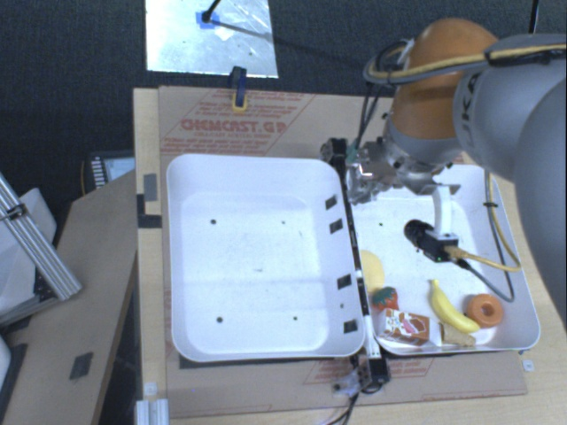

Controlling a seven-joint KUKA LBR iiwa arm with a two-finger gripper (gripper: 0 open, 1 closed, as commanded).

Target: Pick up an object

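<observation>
Gripper [358, 181]: above the far left corner of the right bin [518, 277], close to the wall next to the left bin [257, 264]; open or closed, cannot tell.
Banana [447, 308]: near end of the right bin, well apart from the gripper.
Orange ring [485, 310]: just beside the banana.
Red-and-white packet [406, 326]: near left corner.
Yellow piece [373, 269]: against the left wall.

Left bin [257, 255] and right bin [518, 321]: I log both as plain white. In the right one I see:
- banana [446, 306], yellow
- ring [485, 310], orange
- rounded piece [373, 270], pale yellow
- small piece [384, 299], red with green on top
- packet [407, 326], red and white print

Cardboard [239, 124] is tan with red lettering. Arm [518, 104] is grey with an orange band.
</observation>
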